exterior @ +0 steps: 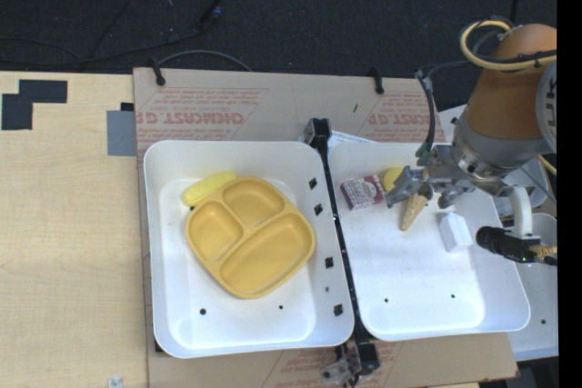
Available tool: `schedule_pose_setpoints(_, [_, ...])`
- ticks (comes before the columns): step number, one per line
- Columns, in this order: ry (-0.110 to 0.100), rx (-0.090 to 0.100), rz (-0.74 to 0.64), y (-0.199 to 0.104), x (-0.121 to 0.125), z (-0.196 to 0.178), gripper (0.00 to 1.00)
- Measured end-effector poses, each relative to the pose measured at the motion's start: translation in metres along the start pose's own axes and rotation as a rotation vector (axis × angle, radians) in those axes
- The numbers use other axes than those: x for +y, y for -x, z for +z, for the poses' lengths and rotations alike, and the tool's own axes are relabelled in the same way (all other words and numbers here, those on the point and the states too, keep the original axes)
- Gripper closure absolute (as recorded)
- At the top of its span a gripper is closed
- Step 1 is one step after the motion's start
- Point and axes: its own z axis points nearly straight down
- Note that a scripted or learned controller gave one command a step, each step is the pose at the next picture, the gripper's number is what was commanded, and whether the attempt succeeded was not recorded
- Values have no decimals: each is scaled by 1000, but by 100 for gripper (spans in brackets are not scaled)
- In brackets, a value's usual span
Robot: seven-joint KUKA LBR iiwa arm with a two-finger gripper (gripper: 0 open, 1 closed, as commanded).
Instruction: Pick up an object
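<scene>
Camera view from above the tabletop (64,223) gives you two shallow white bins side by side. Your left bin (173,304) holds a yellow divided tray (250,236) with three compartments, lying slightly toward the far side; a yellow banana-like piece (207,187) lies touching the tray's far left edge. Your right bin (436,304) carries the loose objects, all gathered in its far half: a small red-and-white packet (362,191) near the divider between the bins, a small yellow object (393,176) just right of it, a tan cone-shaped piece (412,212) tilted with its tip pointing near, and a small white block (453,232) to the right. The arm (509,104) enters from the right, its orange band above the grey wrist. The claw (414,186) sits low over the far part of the right bin, right at the yellow object and the wide end of the cone. You cannot tell from this angle whether it is apart or together, nor whether anything is caught in it.
</scene>
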Motion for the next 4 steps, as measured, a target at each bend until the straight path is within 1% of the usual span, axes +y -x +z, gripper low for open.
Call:
schedule_pose_setpoints(1, [12, -1, -2, 0, 2, -7, 0])
schedule_pose_setpoints(2, [7, -1, -1, 7, 0, 55, 0])
schedule_pose_setpoints(3, [8, -1, -1, 11, 4, 117, 0])
schedule_pose_setpoints(4, [10, -1, 0, 10, 3, 133, 0])
